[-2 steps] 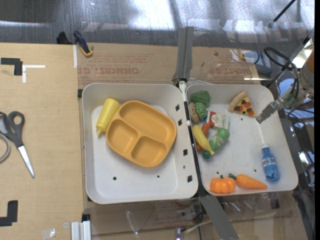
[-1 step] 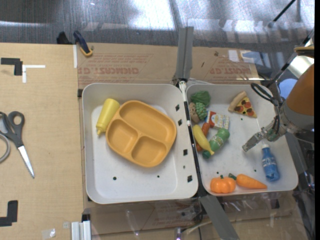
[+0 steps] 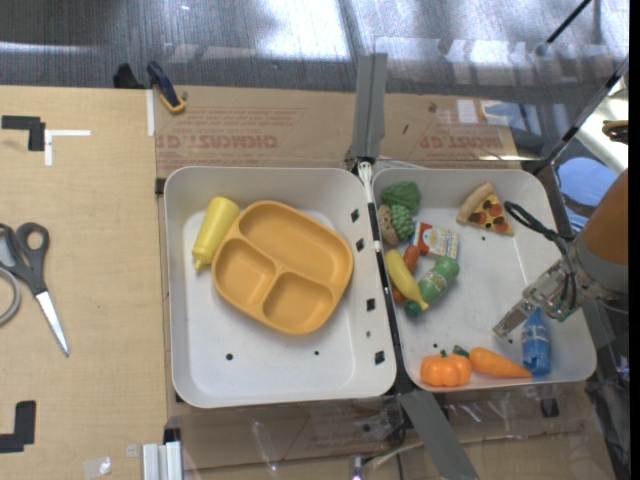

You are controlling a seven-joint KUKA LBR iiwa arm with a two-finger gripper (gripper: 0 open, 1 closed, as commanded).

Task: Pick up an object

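The jaws [image 3: 545, 303] are hanging low in the right bin [image 3: 500, 286], and whether they are spread or pressed together I cannot tell; nothing is visibly sitting between them. A blue bottle [image 3: 536, 346] is lying just below them, close enough that it may be touching. Its label is too small to read. Beside it a carrot [image 3: 497, 363] and a small orange pumpkin [image 3: 445, 369] are resting along the near wall. Further left, a green bottle [image 3: 439, 279], a banana [image 3: 404, 279] and a red and white carton [image 3: 436, 240] are crowding together, the print on the carton unreadable. A pizza slice [image 3: 486, 209] is lying near the far wall. In the left bin [image 3: 200, 353] a yellow divided plate [image 3: 277, 265] and a yellow bottle [image 3: 213, 230] are sitting. Mirrored print is showing on the cardboard [image 3: 250, 133] on the table [image 3: 80, 258], illegible here
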